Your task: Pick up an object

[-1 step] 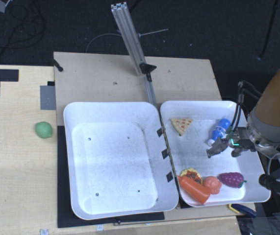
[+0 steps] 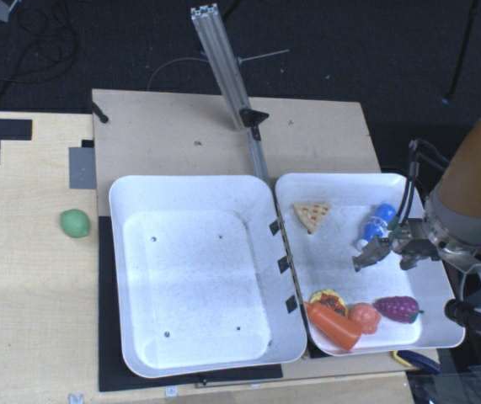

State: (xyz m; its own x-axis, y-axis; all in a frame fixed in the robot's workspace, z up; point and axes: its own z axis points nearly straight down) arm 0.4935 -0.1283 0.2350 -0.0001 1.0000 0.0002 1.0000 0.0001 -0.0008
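Note:
The right bin [image 2: 341,190] holds several toy foods. A blue bottle [image 2: 377,224] lies near its right wall, and a tan triangular slice [image 2: 312,215] sits toward the back left. Along the front edge are an orange carrot [image 2: 334,326], a small burger [image 2: 328,300], a pinkish-red fruit [image 2: 364,318] and purple grapes [image 2: 398,309]. My gripper [image 2: 386,259] reaches in from the right and hovers just in front of the blue bottle. It is open, its two dark fingers spread, with nothing between them.
The left bin [image 2: 126,194] is beside it, joined by black clips [image 2: 283,263]. A green ball [image 2: 76,223] rests on the wooden bench at far left. An aluminium bar [image 2: 223,66] slants up behind the bins.

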